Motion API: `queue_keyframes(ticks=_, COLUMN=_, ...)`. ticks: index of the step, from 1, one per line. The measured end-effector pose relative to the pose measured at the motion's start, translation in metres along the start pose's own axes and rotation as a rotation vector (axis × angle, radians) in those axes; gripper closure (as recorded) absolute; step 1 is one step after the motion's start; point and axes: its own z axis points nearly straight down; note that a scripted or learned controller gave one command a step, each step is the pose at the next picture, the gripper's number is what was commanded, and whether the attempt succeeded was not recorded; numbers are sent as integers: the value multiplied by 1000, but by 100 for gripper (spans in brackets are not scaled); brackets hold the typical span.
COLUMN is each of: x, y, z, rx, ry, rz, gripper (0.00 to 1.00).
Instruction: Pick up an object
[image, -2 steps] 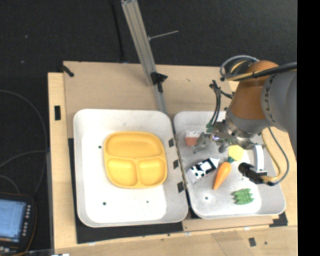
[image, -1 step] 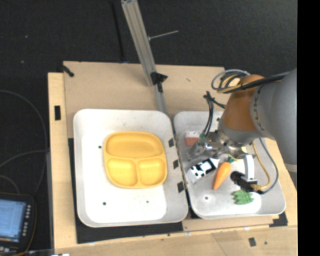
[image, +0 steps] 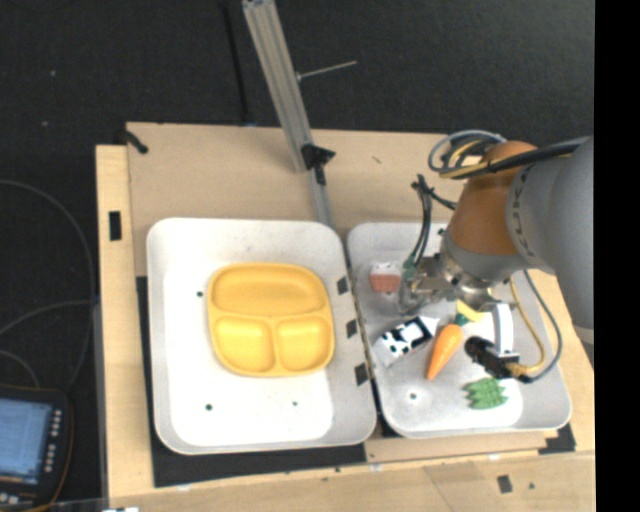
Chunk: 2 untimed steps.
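Camera view: right bin (image: 545, 405)
Carrot (image: 443, 350): mid-bin
End effector (image: 432, 285): above carrot, grip state unclear
Cow (image: 404, 337): left of carrot

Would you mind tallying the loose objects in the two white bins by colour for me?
Yellow: 1, the divided tray
Orange: 1, the carrot
Green: 1, the small toy
Black-and-white: 1, the block
Pinkish: 1, the small piece
Total: 5

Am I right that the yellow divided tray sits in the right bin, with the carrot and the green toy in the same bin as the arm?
Not quite. The camera view shows the yellow divided tray in the left bin. The carrot and the green toy do lie in the right bin, where the arm reaches in.
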Motion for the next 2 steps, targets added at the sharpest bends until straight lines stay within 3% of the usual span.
queue_keyframes(ticks=2, x=8, y=6, z=-106, rx=-4, ry=-1, rz=-10, gripper=100)
